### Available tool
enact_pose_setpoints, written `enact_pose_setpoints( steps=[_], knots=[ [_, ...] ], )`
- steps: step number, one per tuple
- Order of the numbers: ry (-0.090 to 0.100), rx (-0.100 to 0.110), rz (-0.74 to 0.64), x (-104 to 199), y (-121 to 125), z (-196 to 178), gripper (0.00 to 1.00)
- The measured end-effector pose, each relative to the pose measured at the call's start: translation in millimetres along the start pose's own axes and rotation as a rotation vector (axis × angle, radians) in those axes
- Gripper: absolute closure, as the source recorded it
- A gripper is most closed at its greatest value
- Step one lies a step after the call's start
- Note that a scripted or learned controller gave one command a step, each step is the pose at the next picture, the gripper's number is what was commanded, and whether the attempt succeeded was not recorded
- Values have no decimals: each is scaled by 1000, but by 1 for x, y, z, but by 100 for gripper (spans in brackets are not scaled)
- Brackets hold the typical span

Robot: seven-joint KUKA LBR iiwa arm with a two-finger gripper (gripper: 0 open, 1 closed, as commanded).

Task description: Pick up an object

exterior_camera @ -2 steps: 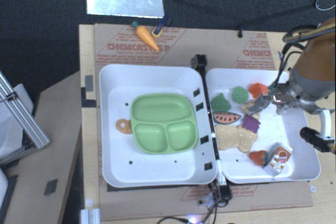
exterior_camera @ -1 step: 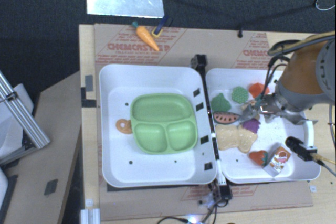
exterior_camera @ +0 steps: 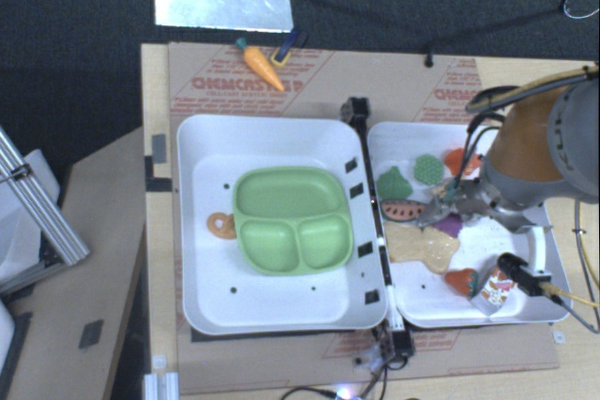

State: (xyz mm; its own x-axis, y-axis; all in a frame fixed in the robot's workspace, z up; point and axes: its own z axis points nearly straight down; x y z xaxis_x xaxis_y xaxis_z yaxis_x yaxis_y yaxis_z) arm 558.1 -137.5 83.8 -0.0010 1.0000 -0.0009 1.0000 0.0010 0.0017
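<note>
1. We are looking down on a tan surface (exterior_camera: 309, 75) carrying two shallow white bins: the left bin (exterior_camera: 202, 201) at the frame's centre and the right bin (exterior_camera: 539, 314) toward the right edge.
2. We are seeing the grey arm with its orange band (exterior_camera: 525, 150) reaching in from the right, its claw (exterior_camera: 439, 213) hanging low over the middle of the right bin.
3. We cannot tell how the claw is set, as the view is too blurred there.
4. We are finding the loose objects lying in the right bin: a green round textured piece (exterior_camera: 428, 169), a dark green leafy piece (exterior_camera: 392, 185), a watermelon-slice toy (exterior_camera: 401, 210), a pale tan flat piece (exterior_camera: 424, 248) and a small red piece (exterior_camera: 460, 280).
5. A purple piece (exterior_camera: 450, 226) is lying just beside the claw.
6. A green three-compartment plastic plate (exterior_camera: 291, 218) is sitting in the left bin, with a small orange ring (exterior_camera: 221, 225) just beside its left edge.
7. An orange carrot toy (exterior_camera: 263, 67) is lying on the surface above the left bin.
</note>
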Motion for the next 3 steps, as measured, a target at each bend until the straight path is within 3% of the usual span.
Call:
enact_pose_setpoints(
  steps=[1, 3],
  knots=[
    [-1, -4, 0, -1, 1, -12, 100],
    [0, -5, -5, 6, 15, -110, 100]
  ],
)
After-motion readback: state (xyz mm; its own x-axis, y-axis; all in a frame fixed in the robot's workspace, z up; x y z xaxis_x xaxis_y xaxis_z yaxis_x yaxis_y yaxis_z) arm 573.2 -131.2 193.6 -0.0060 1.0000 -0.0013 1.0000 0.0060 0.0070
